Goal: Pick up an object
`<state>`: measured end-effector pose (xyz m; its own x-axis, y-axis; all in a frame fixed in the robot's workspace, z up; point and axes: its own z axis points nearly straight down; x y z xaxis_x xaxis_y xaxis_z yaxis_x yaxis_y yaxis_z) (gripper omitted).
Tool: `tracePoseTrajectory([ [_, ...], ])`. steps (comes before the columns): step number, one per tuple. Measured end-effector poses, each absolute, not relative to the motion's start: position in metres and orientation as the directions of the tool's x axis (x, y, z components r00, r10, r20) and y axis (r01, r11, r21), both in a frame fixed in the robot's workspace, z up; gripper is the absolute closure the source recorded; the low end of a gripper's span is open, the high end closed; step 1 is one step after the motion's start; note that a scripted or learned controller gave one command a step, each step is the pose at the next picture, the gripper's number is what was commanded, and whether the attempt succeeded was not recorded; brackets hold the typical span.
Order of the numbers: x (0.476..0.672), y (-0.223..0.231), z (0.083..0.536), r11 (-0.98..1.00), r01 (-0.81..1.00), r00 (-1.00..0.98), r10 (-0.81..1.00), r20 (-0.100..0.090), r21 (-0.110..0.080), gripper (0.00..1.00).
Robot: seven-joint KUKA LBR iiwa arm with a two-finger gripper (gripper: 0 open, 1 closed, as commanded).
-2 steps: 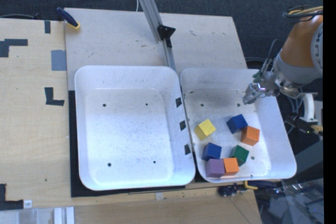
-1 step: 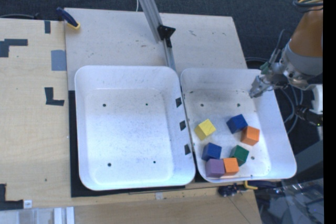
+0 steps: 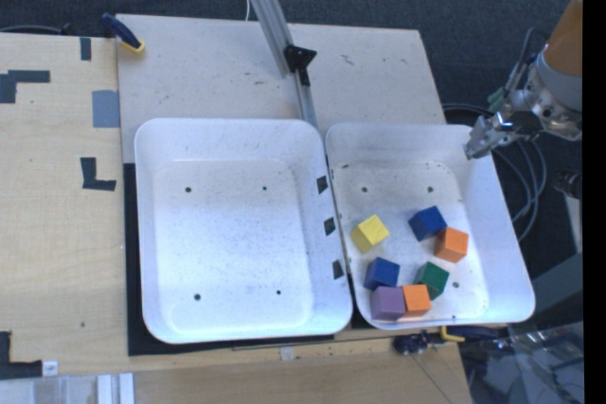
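Note:
Several small cubes lie in the right bin (image 3: 492, 203): a yellow cube (image 3: 371, 231), a blue cube (image 3: 427, 222), an orange cube (image 3: 452, 244), a second blue cube (image 3: 383, 273), a green cube (image 3: 434, 278), a purple cube (image 3: 387, 302) and a second orange cube (image 3: 417, 299). My gripper (image 3: 480, 139) hangs over the bin's upper right corner, well above and to the right of the cubes. Nothing shows between its fingers.
The left bin (image 3: 232, 132) stands beside the right one. A slanted metal bar (image 3: 270, 9) with a black clamp runs down to the gap between the bins. Cables lie off the bench at right. A blue and yellow tool (image 3: 123, 31) rests at the bench's top left.

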<state>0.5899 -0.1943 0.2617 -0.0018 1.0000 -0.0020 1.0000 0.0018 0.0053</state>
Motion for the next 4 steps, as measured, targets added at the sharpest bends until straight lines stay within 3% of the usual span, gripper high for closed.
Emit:
tracePoseTrajectory([
  [1, 0.574, -0.146, 0.25, 0.004, 1.0, -0.004, 1.0, 0.001, -0.002, 1.0],
  [4, 0.559, 0.022, 0.228, 0.007, 1.0, -0.007, 1.0, 0.001, -0.004, 1.0],
])
